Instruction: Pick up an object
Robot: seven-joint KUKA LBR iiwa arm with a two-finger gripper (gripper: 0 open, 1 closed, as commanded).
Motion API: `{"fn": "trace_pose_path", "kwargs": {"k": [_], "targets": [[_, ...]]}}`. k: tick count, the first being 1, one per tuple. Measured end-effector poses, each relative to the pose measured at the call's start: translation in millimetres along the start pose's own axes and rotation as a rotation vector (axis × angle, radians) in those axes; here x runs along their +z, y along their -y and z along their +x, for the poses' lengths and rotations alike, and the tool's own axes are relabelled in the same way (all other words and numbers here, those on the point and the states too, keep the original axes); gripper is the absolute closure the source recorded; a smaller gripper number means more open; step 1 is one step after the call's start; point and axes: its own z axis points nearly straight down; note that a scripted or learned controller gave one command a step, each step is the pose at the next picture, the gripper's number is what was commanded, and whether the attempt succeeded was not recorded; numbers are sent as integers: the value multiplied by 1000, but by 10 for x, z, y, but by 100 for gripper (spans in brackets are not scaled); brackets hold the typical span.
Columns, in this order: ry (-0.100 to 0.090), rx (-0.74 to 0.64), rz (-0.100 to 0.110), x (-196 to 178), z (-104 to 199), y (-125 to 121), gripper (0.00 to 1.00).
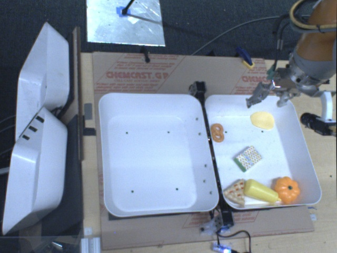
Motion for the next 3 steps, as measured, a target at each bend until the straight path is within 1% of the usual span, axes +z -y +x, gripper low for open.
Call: {"fn": "trace_pose_path", "kwargs": {"k": [1, 2, 3], "targets": [[0, 7, 8, 897, -752, 206, 0], [-2, 1, 8, 1777, -855, 159, 0], [1, -1, -1, 1728, -855, -51, 0]]}}
